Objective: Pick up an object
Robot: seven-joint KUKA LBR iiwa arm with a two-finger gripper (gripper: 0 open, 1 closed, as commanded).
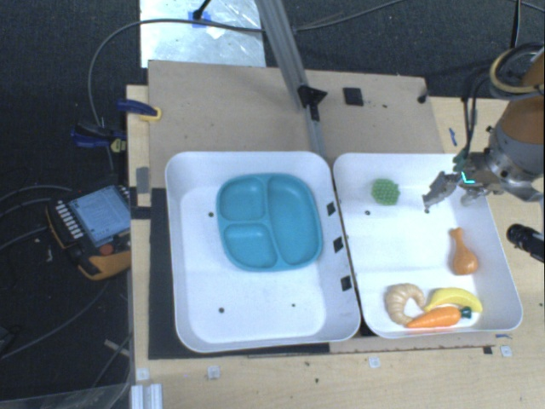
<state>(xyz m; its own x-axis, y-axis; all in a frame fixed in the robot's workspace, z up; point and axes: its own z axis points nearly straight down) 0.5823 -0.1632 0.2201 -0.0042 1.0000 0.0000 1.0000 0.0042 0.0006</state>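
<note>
Two shallow white plastic bins sit side by side on a tan bench. The left bin (192,313) holds a blue plastic plate with three compartments (269,221), lying flat near its middle. The right bin (511,309) holds the small things to be picked: a round, bumpy green piece like a broccoli floret (386,192) near its back left, an orange-tan piece shaped like a drumstick (462,253) by its right wall, and, clustered at the front right corner, a pale curled croissant-like piece (403,300), a yellow toy banana (455,298) and an orange toy carrot (436,317), these three touching or nearly so.

The grey arm with its orange band reaches in from the right, and its two-finger gripper (441,191) hangs over the back of the right bin, to the right of the green piece and behind the drumstick. The fingers appear slightly parted, with nothing between them; they are small in view, so how wide they stand is hard to judge.

By my reading, the task has barely begun: every object lies in the bin, none gripped or lifted. What remains is choosing a target, lowering onto it, closing and raising it. The green piece and the drumstick are nearest.
</note>
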